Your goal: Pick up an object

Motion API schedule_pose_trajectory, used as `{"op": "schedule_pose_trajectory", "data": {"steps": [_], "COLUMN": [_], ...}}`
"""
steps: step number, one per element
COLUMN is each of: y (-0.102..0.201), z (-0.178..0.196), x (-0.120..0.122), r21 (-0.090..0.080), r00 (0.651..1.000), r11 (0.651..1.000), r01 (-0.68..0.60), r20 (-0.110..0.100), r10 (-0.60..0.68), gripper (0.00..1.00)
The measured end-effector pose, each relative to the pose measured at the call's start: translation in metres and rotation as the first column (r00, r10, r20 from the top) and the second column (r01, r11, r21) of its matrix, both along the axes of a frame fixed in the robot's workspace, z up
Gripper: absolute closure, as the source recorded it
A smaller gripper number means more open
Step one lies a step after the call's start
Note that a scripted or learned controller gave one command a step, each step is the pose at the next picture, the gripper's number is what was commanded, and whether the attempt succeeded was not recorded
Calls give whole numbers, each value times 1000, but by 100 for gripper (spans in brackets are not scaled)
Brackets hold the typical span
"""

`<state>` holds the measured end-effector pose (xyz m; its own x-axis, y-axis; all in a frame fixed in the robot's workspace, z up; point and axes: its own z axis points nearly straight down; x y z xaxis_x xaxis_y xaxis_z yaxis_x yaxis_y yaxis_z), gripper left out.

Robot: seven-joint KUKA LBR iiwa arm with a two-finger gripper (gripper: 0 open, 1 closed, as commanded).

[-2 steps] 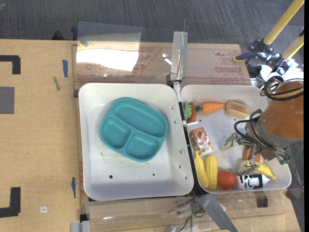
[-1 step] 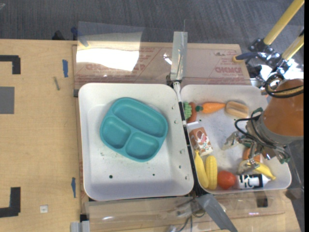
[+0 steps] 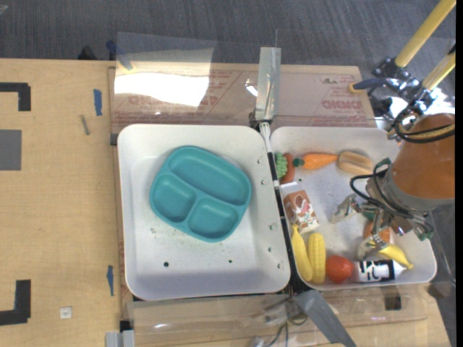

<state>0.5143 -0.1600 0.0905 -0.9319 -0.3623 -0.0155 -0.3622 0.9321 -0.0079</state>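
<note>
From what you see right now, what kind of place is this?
Probably a robotics lab test bench, not a kitchen. Two white bins sit on a taped wooden bench, a robot arm reaches in, and the right bin holds toy food such as a carrot and corn.

Looked down on a tan wooden bench (image 3: 58,215) bearing two shallow white bins: left bin (image 3: 134,266), right bin (image 3: 329,139), touching side by side. Also carried black corner marks (image 3: 18,96), blue tape strips (image 3: 98,101) and, possibly, clear sheeting (image 3: 166,89) behind.
</note>
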Motion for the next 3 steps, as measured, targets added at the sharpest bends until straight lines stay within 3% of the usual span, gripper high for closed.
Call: {"op": "schedule_pose_trajectory", "data": {"steps": [1,2,3], "y": [0,1,-16], "z": [13,12,-1], "x": [4,3,10], "r21": [-2,-1,3], "r00": [1000,1000,1000], "r11": [1000,1000,1000], "r01": [0,0,13], "r20": [12,10,-5], "r10": [0,0,-13], "gripper": [100,0,0]}}
